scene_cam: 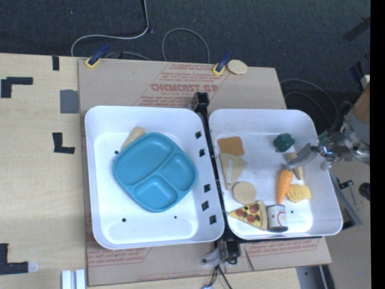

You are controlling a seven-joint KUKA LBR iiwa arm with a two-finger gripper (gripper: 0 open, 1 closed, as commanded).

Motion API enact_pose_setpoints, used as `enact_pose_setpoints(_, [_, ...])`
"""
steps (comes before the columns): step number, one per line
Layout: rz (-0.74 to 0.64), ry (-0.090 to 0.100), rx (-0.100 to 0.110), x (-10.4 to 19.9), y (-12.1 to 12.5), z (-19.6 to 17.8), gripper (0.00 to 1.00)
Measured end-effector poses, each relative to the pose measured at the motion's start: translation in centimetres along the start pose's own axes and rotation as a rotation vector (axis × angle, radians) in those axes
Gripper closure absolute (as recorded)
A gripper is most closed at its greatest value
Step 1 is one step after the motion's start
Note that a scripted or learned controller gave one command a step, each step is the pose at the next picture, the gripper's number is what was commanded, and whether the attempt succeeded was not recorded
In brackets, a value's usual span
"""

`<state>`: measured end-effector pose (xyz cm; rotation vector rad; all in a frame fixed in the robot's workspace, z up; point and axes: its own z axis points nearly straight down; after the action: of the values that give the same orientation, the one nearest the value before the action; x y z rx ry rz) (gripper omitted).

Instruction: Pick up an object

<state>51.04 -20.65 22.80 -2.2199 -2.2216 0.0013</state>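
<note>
My gripper (305, 153) reaches in from the right, over the right side of the right bin (264, 117). It sits just right of a dark green broccoli piece (283, 141) and above an orange carrot (283, 186). A yellow corn piece (299, 192) lies beside the carrot, and a small tan piece (297, 173) lies just under the gripper tip. Farther left in the bin are a brown toast square (231, 146), a pale bread slice (230, 168), a round cracker (244, 192), a pizza slice (251, 214) and a small can (277, 217).
The left bin (99, 161) holds a blue divided plate (156, 170) with a tan item (133, 137) partly under its top left edge. Black clips (201, 104) join the bins. A round beige disc (237, 67) lies on the cardboard behind them.
</note>
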Motion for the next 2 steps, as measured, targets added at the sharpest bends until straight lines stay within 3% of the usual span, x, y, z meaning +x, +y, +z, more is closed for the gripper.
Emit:
enact_pose_setpoints(1, [0.0, -0.005, -0.007, 1.7, 1.0, 14.7, 0.0])
enact_pose_setpoints(2, [0.0, -0.007, -0.01, 1.5, 1.2, 13.1, 1.0])
